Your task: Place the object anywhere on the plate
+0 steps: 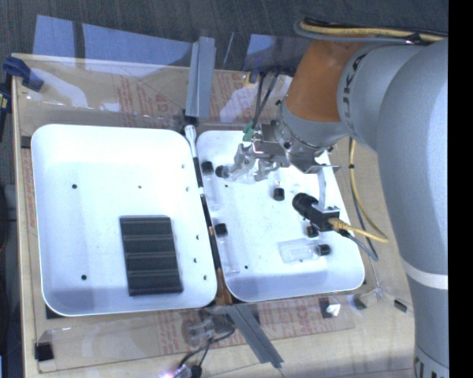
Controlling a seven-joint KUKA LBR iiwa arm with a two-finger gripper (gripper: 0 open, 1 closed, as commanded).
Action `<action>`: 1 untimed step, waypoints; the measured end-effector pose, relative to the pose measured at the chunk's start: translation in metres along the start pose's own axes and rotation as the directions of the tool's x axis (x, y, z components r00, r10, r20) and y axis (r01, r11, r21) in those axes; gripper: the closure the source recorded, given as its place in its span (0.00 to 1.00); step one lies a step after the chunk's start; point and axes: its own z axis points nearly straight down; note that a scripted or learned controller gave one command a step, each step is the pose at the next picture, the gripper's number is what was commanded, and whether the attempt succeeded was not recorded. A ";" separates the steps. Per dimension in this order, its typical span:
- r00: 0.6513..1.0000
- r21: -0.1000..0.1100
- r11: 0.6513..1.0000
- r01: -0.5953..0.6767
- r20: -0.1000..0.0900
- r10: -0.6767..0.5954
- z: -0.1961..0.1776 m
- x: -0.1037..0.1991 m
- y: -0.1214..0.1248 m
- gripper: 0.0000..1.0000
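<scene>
I am seeing the gripper (pixel 248 162) hovering over the right bin's (pixel 343 278) far-left area; I cannot tell its fingers' state. The dark plate (pixel 150 255) is sitting in the left bin (pixel 55 156).

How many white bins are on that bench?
2. The left bin holds a dark ribbed plate; the right bin sits beside it, under the robot's arm, which may hide part of it.

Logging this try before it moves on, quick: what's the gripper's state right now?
Gripper: low over the far end of the right bin; whether it is open, closed or holding anything cannot be told.
</scene>
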 end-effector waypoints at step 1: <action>0.961 0.004 0.961 -0.277 0.002 0.277 0.031 0.064 -0.104 1.00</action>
